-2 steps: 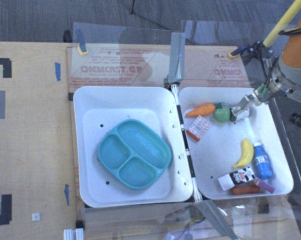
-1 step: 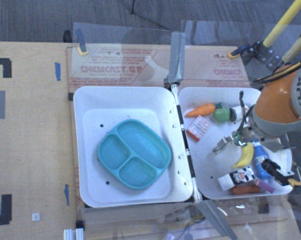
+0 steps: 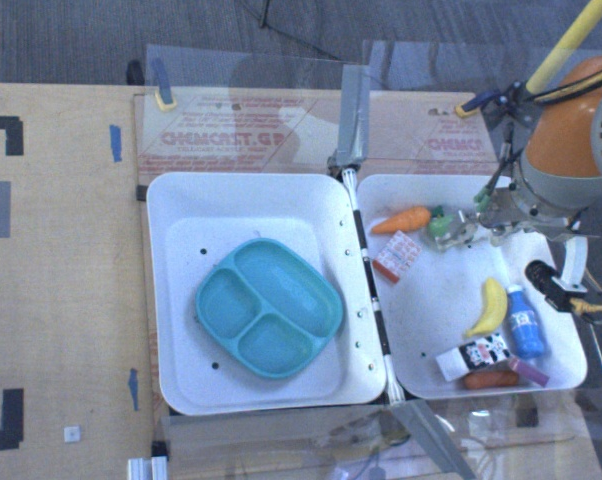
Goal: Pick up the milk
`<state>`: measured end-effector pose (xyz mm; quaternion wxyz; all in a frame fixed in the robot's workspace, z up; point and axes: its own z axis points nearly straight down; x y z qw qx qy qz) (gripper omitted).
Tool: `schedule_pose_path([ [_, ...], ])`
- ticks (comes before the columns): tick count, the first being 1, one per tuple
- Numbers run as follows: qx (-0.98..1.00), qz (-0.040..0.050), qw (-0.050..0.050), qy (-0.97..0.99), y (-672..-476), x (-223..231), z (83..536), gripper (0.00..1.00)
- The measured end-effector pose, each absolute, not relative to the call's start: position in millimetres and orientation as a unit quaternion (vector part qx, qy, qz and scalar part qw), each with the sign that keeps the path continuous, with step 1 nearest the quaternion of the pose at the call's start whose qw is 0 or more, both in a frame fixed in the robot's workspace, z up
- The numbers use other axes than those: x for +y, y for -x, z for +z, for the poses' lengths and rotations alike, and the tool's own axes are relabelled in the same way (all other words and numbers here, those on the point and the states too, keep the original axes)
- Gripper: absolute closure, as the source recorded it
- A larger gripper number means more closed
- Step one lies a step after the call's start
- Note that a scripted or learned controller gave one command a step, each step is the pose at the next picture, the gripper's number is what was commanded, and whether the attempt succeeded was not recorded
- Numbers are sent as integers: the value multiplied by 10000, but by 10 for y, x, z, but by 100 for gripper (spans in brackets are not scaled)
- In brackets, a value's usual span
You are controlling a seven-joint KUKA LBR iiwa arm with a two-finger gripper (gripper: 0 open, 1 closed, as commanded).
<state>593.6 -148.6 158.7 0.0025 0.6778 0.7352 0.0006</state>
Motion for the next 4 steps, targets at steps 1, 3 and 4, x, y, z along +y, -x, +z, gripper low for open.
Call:
schedule_pose_path([
  [1,7831,23,34,-6219,-4981,-1566,882,0],
  [3,7269,4,23,-6867,-6149,-1746,2981,0],
  [4,7131,6,13,-7011,-5810,-1749,952,0],
])
